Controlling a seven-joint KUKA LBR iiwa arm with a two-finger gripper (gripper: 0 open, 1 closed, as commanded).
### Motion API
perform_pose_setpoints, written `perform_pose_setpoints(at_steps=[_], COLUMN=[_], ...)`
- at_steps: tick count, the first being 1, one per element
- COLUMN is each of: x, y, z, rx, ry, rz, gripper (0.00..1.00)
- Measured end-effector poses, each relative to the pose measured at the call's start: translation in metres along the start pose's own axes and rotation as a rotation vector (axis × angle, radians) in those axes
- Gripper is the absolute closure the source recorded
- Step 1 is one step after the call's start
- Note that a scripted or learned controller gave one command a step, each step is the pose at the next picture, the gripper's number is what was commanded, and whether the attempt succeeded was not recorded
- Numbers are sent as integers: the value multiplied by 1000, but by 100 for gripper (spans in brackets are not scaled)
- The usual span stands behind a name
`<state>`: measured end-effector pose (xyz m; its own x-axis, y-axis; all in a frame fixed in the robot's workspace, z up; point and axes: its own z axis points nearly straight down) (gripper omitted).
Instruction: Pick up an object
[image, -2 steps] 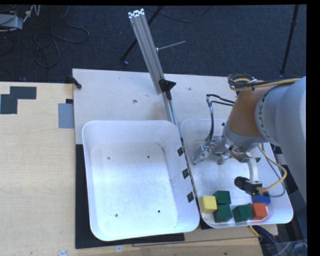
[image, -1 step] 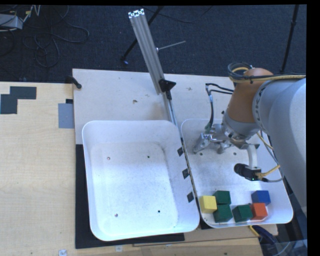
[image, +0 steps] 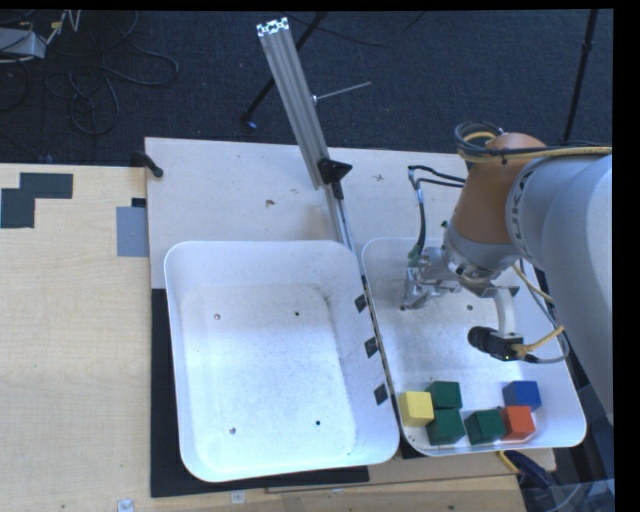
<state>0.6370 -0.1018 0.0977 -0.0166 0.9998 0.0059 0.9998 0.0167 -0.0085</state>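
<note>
Claw (image: 412, 296) small and blurred, grip unreadable, seemingly above right bin (image: 440, 340), blocks (image: 470, 410) apart.

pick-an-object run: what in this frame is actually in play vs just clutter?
In play:
- two-finger gripper, over the right white bin
- yellow cube, three dark green cubes, blue cube, orange cube, clustered at the bin's near edge

Lying about:
- left white bin
- slanted grey aluminium rail
- black floor cables
</note>
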Motion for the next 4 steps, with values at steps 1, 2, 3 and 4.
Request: perform_pose_setpoints(at_steps=[1, 2, 3, 4], x=[-4, -3, -3, -4], y=[0, 0, 0, 0], z=[-12, -21, -31, -41], rx=[-1, 1, 3, 4], ry=[-6, -6, -6, -6], rz=[-3, -8, -12, -14], gripper=[100, 100, 100, 100])
